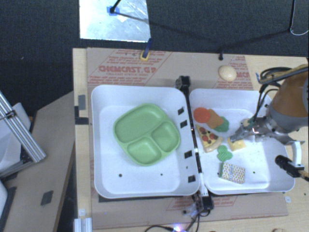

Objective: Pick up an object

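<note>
nothing lifted yet. gripper [237, 138] is lowered in right bin [260, 181], tips at yellow block [236, 145], poss. touching; open vs closed can't be told. grasp & lift still left.

Green 3-compartment tray [147, 134] lying in L white bin [104, 178]. Beige egg-shaped item [227, 73] on cardboard sheet [125, 66] behind R bin. Shiny foil square [114, 13] on dark floor, far side. Yellow clip [145, 56] at cardboard's far edge. Aluminium rails [17, 129] at L.
</note>
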`<state>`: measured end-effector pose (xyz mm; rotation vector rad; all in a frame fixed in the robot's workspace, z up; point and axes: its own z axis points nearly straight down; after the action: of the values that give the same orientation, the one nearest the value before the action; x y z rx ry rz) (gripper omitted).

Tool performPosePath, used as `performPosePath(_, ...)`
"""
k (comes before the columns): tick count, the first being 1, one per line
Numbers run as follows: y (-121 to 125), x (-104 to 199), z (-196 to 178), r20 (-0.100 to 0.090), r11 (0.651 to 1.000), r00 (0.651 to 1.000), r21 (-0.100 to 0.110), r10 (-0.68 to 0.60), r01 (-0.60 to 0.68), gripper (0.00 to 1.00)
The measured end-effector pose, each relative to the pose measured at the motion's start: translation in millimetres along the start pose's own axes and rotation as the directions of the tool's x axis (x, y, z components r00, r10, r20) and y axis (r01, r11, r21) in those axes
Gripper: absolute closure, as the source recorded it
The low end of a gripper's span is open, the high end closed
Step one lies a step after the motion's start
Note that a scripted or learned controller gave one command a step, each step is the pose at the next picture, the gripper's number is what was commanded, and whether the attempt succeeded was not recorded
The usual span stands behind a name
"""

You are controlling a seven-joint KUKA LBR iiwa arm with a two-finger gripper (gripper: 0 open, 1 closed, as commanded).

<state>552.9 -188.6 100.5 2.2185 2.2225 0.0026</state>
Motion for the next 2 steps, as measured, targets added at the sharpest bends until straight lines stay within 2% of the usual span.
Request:
performPosePath(1, 5, -3, 10, 0.007, 1.0, 1.0, -0.012, 0.002, -0.002, 0.0)
performPosePath(2, 6, -3, -1, 0.008, 1.0, 1.0, -0.016, 0.002, -0.002, 1.0)
